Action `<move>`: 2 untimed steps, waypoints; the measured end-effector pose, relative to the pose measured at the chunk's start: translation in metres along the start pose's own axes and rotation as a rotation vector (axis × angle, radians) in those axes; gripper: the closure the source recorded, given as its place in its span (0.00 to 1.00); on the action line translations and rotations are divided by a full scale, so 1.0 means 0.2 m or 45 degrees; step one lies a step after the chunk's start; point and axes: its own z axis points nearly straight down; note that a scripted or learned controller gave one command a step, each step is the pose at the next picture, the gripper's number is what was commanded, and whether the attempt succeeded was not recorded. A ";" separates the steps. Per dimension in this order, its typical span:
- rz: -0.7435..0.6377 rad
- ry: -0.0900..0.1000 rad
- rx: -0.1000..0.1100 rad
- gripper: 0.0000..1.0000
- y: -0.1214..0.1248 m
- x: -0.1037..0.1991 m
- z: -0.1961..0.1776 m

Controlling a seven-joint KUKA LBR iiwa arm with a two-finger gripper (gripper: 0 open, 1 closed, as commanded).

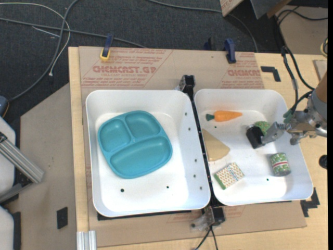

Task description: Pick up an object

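Note:
The right bin (pixel 244 194) holds several things. An orange carrot (pixel 227 116) with a green top lies at the back. A tan wedge (pixel 214 149) rests by the left wall, with a small patterned packet (pixel 229 174) in front of it. A green can (pixel 280 164) lies toward the front right. A small green leafy object (pixel 263 125) sits mid-right. My gripper (pixel 297 129) hangs over the bin's right edge, just right of the leafy object and above the can. Nothing shows between its fingers.
The left bin (pixel 104 191) bears a teal divided plate (pixel 135 143). A black clamp (pixel 187 82) sits at the back where the two bins meet. The bench around the bins is brown cardboard (pixel 156 66), with blue clips at its far edge.

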 end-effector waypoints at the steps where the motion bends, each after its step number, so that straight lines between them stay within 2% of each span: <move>1: -0.005 -0.004 -0.018 0.00 0.01 0.00 -0.04; 2: -0.005 -0.003 -0.015 0.00 0.00 -0.04 0.19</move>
